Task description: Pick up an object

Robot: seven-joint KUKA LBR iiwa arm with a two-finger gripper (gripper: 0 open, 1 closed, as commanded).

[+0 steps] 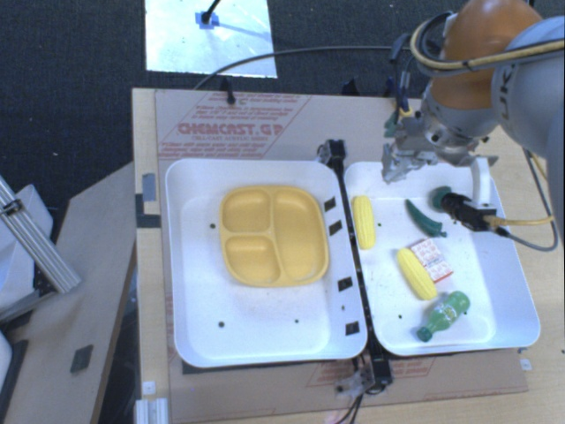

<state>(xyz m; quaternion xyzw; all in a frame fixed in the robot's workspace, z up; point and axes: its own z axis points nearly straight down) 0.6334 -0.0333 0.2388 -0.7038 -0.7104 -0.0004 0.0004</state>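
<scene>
Left bin (pixel 190 263) has a yellow divided plate (pixel 272 235) sitting in it, right bin (pixel 508 307) has two corn cobs (pixel 363 221) (pixel 416 272), a green pepper (pixel 425 218), a little red-and-white packet (pixel 430 256) and a green bottle (pixel 443 314), gripper (pixel 402 164) hangs over its far-left corner

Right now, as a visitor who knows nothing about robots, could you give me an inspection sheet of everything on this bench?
Surface: a bench with a left bin and a right bin, both shallow and white, side by side.
Job's things: in the right bin, two corn cobs, a green bottle, a dark green piece and a small red-and-white packet.
Clutter: a yellow divided plate in the left bin.
Grippers: the tool hangs over the right bin's far edge, holding nothing that I can see.
Cables: yellow and black hoses loop at the wrist; a yellow cable runs right.
Surroundings: dark carpet, a shiny square sheet.
</scene>
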